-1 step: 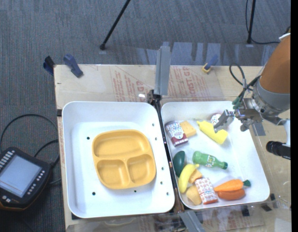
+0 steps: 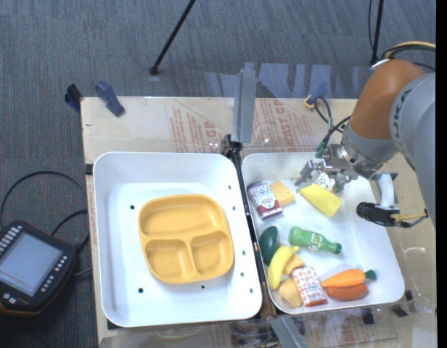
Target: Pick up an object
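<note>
My gripper (image 2: 324,179) hangs low over the back of the right bin (image 2: 387,249), open, with its fingers spread just above a yellow lemon-shaped piece (image 2: 322,200). Nothing sits between the fingers. Left of it lie a pale yellow cheese block (image 2: 283,192) and a small red-and-white box (image 2: 265,199). Nearer the front are a green bottle (image 2: 315,240), a dark green vegetable (image 2: 268,242), a banana (image 2: 279,265), a red-and-white packet (image 2: 308,286) and an orange carrot (image 2: 345,284).
The left bin (image 2: 115,194) holds a yellow divided tray (image 2: 186,238). A grey upright post (image 2: 245,111) stands behind the seam between the bins. A black cable and connector (image 2: 376,212) hang by the wrist at the right bin's right side.
</note>
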You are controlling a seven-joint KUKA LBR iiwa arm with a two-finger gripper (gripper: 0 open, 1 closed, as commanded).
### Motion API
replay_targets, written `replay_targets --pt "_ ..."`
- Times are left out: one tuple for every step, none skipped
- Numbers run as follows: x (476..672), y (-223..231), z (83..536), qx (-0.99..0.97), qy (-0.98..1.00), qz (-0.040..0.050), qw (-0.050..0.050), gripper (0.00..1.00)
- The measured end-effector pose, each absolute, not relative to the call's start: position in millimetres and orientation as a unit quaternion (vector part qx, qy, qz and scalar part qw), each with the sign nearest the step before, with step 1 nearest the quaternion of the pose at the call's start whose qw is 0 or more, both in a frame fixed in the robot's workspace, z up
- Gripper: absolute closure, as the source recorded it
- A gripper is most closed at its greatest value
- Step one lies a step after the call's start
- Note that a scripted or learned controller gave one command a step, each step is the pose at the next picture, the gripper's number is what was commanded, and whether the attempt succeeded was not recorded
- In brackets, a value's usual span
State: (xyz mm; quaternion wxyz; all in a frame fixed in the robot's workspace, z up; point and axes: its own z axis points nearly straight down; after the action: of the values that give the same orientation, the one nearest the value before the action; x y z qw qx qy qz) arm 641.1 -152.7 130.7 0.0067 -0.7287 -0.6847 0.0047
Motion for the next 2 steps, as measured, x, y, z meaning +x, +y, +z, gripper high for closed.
replay_targets --pt "641.3 -184.3 81.7 -0.743 -0.670 0.0038 0.005 0.00" --pt "641.8 -183.6 92.2 -0.742 -0.671 0.0042 0.006 1.00"
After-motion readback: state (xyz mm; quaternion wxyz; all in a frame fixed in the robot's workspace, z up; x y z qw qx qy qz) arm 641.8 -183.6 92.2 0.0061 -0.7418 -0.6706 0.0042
